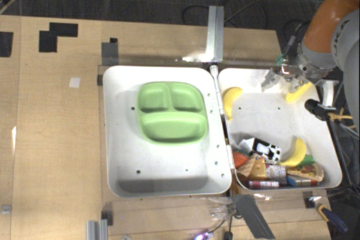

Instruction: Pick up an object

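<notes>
Claw (286, 79) spread open above smooth curved yellow banana (297, 93), glossy white bin (264, 121).

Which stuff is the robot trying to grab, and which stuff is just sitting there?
For the job:
gripper
yellow piece near the gripper
yellow fruit
banana
pile of small toys

Just sitting there:
green divided plate
left bin

Yellow banana (298, 92) by bin's far-right wall
</notes>
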Robot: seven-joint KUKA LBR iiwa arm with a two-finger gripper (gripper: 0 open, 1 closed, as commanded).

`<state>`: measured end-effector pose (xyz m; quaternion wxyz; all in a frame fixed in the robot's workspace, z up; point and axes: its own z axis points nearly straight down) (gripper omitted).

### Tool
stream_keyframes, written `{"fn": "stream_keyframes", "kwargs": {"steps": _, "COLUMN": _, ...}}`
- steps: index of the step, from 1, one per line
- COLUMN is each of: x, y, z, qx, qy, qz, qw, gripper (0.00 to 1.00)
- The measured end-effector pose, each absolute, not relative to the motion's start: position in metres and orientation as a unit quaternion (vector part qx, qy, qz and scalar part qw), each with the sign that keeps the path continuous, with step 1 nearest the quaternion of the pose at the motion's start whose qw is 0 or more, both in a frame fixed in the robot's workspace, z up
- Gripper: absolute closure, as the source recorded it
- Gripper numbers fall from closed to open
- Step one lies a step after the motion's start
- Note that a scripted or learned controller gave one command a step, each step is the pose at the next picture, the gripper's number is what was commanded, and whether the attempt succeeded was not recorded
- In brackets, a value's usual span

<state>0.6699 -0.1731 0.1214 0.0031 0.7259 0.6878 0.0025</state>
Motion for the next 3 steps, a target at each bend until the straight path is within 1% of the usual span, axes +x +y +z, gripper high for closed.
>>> {"fn": "stream_keyframes", "kwargs": {"steps": 1, "x": 0.671, "y": -0.104, "z": 0.092, "qx": 0.654, "qy": 0.757, "qz": 0.0024, "qw": 0.003, "gripper": 0.00}}
{"fn": "stream_keyframes", "kwargs": {"steps": 2, "x": 0.671, "y": -0.153, "z": 0.102, "qx": 0.644, "qy": 0.765, "qz": 0.0024, "qw": 0.004, "gripper": 0.00}}
{"fn": "stream_keyframes", "kwargs": {"steps": 3, "x": 0.635, "y": -0.205, "z": 0.088, "qx": 0.670, "qy": 0.742, "qz": 0.0024, "qw": 0.004, "gripper": 0.00}}
